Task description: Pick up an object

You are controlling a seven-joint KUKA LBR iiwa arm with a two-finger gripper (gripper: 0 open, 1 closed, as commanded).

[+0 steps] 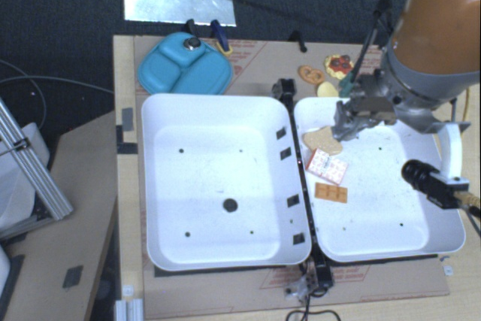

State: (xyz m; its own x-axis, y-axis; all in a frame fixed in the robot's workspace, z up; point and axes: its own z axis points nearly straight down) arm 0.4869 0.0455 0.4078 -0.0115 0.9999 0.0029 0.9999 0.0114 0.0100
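1. the gripper [347,125] hangs low over the far left corner of the right bin [440,237], right above a tan, flat, bread-like piece [319,140]. it looks to be at or near contact with that piece's far edge, though i can't confirm touching.
2. whether the pincer is open or closed, i cannot tell; the wrist body hides it from this slant.
3. candidates for the pick all lie in the right bin, near its left wall: the tan piece, a white card with red dots [328,166] just in front of it, and an orange waffle-like cracker [331,193] nearer the camera. the first two sit touching or nearly so.
4. the left bin [161,237] holds a small dark disc [230,205], well apart from the arm.
5. risk, as i judge it: these items are thin and flat, so a grip may slide over the top and catch nothing.
6. another risk: the tan piece sits close to the bin wall, so one side of the grip may land on the wall or rim.
7. closing could also nudge the dotted card along, or pinch both together.
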